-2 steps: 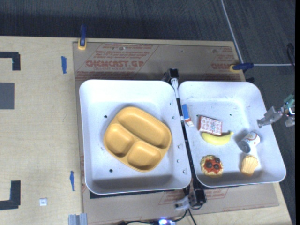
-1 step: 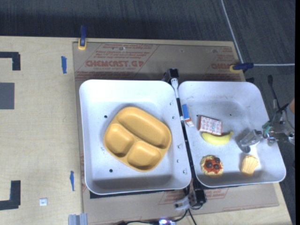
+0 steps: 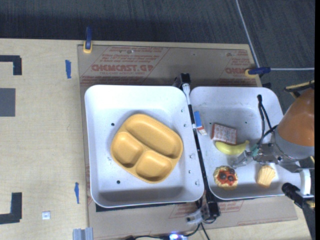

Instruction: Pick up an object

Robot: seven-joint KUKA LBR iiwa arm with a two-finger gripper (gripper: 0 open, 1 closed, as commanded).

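Note:
The right bin (image 3: 235, 101) holds a yellow banana (image 3: 229, 147), a small reddish-brown packet (image 3: 223, 132), a round red and yellow toy (image 3: 225, 176) and a pale yellow ridged piece (image 3: 265, 175). My gripper (image 3: 246, 157) hangs low in this bin, right at the banana's right end and above the gap between the round toy and the ridged piece. The grey arm with its orange band (image 3: 300, 121) comes in from the right and covers the bin's right side. I see nothing lifted off the bin floor.
The left bin (image 3: 95, 134) carries a large yellow divided tray (image 3: 146, 146). A small blue and red item (image 3: 198, 124) lies by the right bin's left wall. A black cable (image 3: 265, 116) runs along the arm. Cardboard lies beneath both bins.

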